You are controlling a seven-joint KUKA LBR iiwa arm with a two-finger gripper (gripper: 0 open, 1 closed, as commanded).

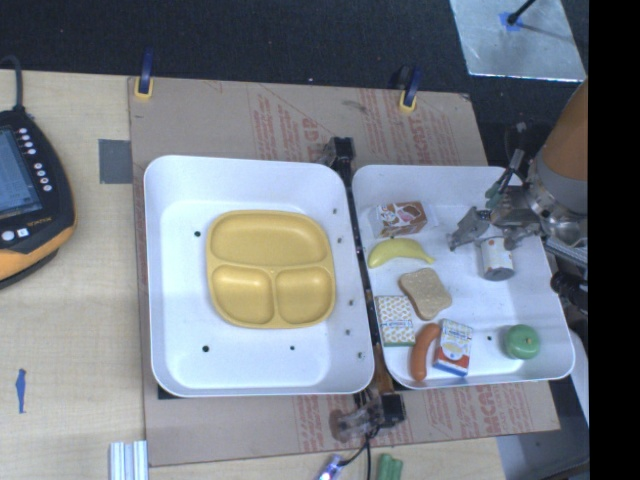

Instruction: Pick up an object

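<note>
My gripper [492,232] hangs over the right part of the right bin [560,368], with its fingers spread open. A silver can [495,258] stands just below the fingertips, and nothing is held between them. Also lying in this bin are a yellow banana [398,254], a brown packet [402,217], a slice of bread [425,292], a cracker packet [395,320], a sausage [423,352], a small red and white carton [454,347] and a green apple [521,342].
The left bin [175,358] holds a yellow divided plate [270,267]. A teach pendant [28,198] lies on the bench at the far left. Clamps [406,86] pin the cardboard sheet under the bins.
</note>
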